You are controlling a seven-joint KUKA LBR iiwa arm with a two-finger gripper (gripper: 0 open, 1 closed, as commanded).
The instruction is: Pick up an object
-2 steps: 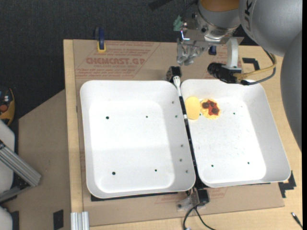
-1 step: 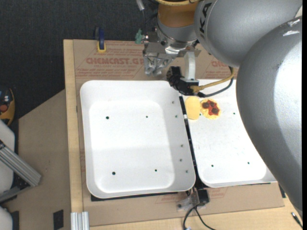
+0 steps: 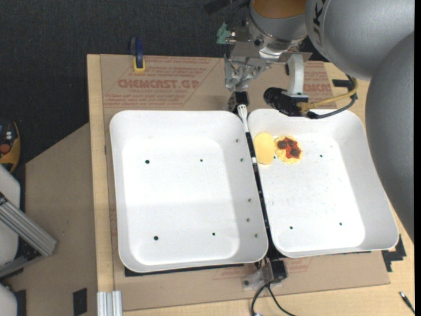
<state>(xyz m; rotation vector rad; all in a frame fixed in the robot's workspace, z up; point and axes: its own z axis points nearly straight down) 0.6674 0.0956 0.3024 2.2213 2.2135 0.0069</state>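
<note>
A pale yellow rounded object (image 3: pixel 264 148) lies in the right bin (image 3: pixel 342 196) near its back left corner. Right beside it rests a small flat yellow piece with dark red and brown patches (image 3: pixel 289 148), touching or nearly touching it. My gripper (image 3: pixel 239 99) hangs over the back end of the seam between the two bins, behind and slightly left of both objects. Nothing shows in its grasp.
The left bin (image 3: pixel 184 189) adjoins the right one along a raised double rim (image 3: pixel 255 176). A black cable and camera fitting (image 3: pixel 289 102) sit just behind the right bin. The arm's big grey body (image 3: pixel 381 38) overhangs the back right. A blue and yellow clamp (image 3: pixel 138 53) stands at the board's back left.
</note>
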